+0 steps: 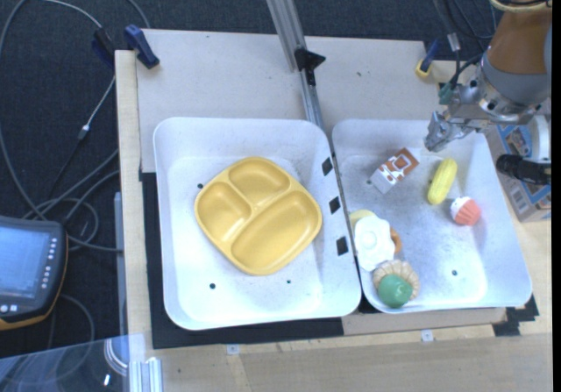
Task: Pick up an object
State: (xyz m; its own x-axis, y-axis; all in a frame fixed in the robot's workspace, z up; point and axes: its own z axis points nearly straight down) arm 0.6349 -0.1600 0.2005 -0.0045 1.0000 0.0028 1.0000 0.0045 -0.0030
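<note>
Over the right bin's (pixel 491 281) far edge, the hand (pixel 437 138) hovers near a yellow corn cob (pixel 442 181), finger spacing unclear.

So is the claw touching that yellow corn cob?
Apart. The camera view shows the claw above the corn cob, with bare white bin floor between them.

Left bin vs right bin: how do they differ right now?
The left bin holds one thing, a yellow divided plate; the right bin holds several small items, among them a yellow corn, a small carton and a fried egg. The gripper hangs over the right bin's far edge, not the left bin. Both bins are shallow, white and sit side by side.
</note>
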